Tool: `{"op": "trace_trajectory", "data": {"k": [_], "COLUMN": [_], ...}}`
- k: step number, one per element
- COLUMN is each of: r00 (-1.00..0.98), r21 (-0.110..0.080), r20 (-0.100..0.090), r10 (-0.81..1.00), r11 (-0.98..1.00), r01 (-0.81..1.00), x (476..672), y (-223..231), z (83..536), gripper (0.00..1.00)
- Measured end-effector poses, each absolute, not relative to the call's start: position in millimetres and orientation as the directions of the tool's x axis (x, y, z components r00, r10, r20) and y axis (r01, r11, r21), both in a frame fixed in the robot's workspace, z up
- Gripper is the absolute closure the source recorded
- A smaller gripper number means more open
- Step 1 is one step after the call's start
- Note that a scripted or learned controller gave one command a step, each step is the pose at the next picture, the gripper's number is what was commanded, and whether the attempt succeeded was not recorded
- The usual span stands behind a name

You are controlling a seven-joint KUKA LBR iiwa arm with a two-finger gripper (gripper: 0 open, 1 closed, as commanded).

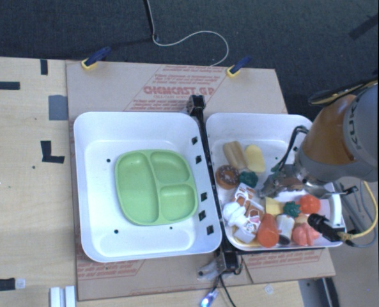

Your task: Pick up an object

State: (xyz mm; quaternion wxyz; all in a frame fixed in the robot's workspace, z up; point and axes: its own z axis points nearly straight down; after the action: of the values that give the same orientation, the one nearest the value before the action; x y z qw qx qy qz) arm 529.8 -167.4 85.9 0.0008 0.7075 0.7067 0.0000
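Beneath the arm you have two white bins (87, 171) on a cardboard-covered bench; the green tray (156, 187) lies well left of the gripper (280, 183). Nothing is lifted yet, so the pick remains. You cannot tell the jaw opening; toy food (266, 219) crowds just below.

Green plate (156, 187), white bins (87, 171)

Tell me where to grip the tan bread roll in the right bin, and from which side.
Grip the tan bread roll across its narrow width at mid-length, coming straight down from above. It lies flat and elongated near the bin's back; a yellow piece sits close on one side, so placement there looks tight.
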Motion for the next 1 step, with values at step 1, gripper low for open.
{"op": "trace_trajectory", "data": {"k": [1], "r00": [-0.010], "r21": [0.013], "r20": [0.002], "r10": [1.000], "r11": [0.010], "r01": [1.000], "x": [484.8], "y": [-71.4], "z": [292.0], "gripper": [1.00]}}
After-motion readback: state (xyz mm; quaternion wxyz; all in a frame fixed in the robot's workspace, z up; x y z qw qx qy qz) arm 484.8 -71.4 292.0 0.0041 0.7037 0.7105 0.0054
